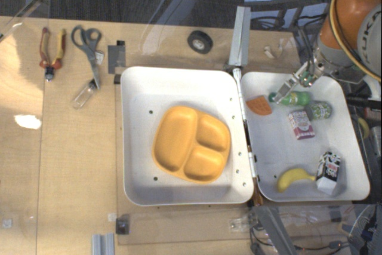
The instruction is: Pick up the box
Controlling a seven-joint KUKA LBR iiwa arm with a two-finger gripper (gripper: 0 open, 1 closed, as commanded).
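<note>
Box (301, 125), pink and white, lies flat near the centre of the right bin (352, 185), apart from the green bottle (296, 98) above it, over which the claw (289, 88) is positioned at the bin's upper edge, claw opening state not discernible.

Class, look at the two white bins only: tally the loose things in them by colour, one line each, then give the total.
Yellow or orange: 3, tray, banana, orange piece
Green: 2, bottle, can
Pink and white: 1, box
Black and white: 1, carton
Total: 7
</note>
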